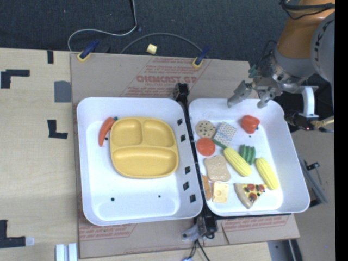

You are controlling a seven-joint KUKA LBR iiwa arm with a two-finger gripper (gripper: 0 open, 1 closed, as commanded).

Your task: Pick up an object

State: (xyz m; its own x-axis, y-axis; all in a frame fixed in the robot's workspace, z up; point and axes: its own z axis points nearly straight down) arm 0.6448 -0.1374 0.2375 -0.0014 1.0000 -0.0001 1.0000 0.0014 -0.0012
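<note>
My gripper (pixel 249 101) hangs open over the far edge of the right bin (pixel 291 162), with nothing between its fingers. Just below and in front of it lies a red tomato-like toy (pixel 249 123). Around it in the same bin are a round cookie (pixel 205 128), a pale cracker (pixel 225 132), a red slice (pixel 206 146), two corn cobs (pixel 237 161) (pixel 266 173), a green vegetable (pixel 248 154), a bread slice (pixel 217 168), a cheese piece (pixel 220 192) and a pizza wedge (pixel 249 193).
The left bin (pixel 92 194) holds a yellow divided plate (pixel 144 147) and an orange chili-like toy (pixel 105 130) beside it. A black divider (pixel 187 145) runs between the bins. Cardboard lies under both bins, with cables at the back.
</note>
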